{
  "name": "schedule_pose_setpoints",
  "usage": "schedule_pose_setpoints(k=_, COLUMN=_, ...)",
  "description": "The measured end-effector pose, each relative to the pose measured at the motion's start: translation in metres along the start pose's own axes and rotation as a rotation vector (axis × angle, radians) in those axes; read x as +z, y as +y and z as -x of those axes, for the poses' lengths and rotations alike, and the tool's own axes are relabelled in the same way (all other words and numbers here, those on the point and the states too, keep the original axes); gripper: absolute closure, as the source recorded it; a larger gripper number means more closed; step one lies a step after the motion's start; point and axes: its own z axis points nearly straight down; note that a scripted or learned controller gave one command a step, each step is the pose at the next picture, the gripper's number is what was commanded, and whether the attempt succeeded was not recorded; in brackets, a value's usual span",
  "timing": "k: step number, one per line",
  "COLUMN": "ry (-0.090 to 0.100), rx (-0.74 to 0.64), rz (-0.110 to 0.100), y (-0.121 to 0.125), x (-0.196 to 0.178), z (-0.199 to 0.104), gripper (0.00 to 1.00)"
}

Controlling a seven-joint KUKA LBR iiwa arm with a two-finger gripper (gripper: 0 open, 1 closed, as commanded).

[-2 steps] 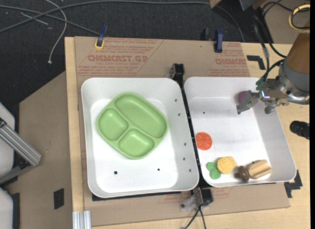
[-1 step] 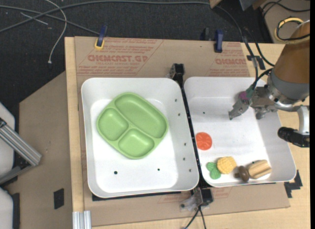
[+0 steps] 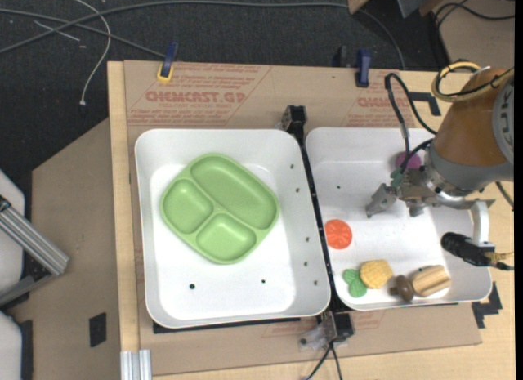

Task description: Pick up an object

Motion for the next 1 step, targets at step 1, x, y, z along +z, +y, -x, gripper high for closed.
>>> schedule_pose_setpoints(k=1, ry=-0.002, rx=0.000, rz=0.009, y=0.0022, x=-0.0151, z=0.0005, gripper=1.00)
